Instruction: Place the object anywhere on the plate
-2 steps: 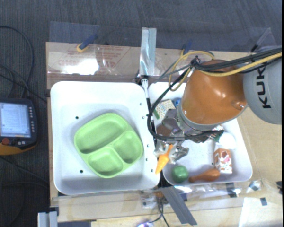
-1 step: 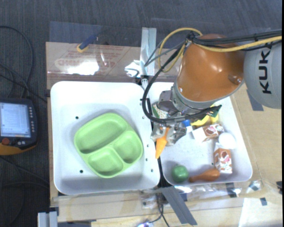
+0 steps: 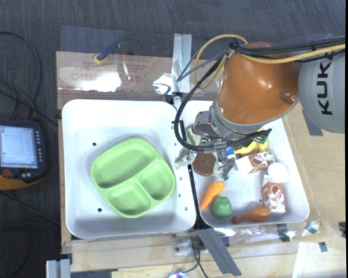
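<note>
Claw [image 3: 205, 157] over brown disc [image 3: 203, 165] — right bin [image 3: 298, 204]

Plate [image 3: 133, 177]: light green plastic, smooth, soft sheen, three moulded compartments. Left bin [image 3: 81, 126] and right bin [image 3: 296, 196]: white plastic, smooth, semi-gloss with faint glare. Arm band [image 3: 255, 91]: orange, glossy, with bright highlights. Gripper [image 3: 207, 155]: bare grey metal parts, dull finish. Carrot [image 3: 211, 193]: orange, smooth, plastic-looking. Green round item [image 3: 222, 207]: slightly glossy. Desk [image 3: 75, 68]: tan, matt, like board or wood, partly under a clear shiny film. Floor [image 3: 35, 16]: dark, rough woven carpet.
</note>
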Controlling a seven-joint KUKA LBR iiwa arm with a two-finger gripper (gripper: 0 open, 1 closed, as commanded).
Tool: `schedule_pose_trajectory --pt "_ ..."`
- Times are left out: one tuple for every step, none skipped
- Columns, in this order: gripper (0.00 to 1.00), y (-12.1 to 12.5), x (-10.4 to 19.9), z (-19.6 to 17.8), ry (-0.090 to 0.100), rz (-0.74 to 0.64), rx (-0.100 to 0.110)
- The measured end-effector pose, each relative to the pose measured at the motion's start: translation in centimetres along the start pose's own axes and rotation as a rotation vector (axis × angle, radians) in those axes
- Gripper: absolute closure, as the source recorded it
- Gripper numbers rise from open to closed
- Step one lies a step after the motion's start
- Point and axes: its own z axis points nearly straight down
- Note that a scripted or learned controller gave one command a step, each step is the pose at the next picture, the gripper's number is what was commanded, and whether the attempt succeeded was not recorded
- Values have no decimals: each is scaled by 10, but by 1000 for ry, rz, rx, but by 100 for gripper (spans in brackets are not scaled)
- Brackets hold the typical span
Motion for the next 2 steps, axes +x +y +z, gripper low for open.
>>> schedule_pose_trajectory --pt "0 33 41 2 2 -298 -2" --pt "0 26 -14 3 -1 -703 -3"
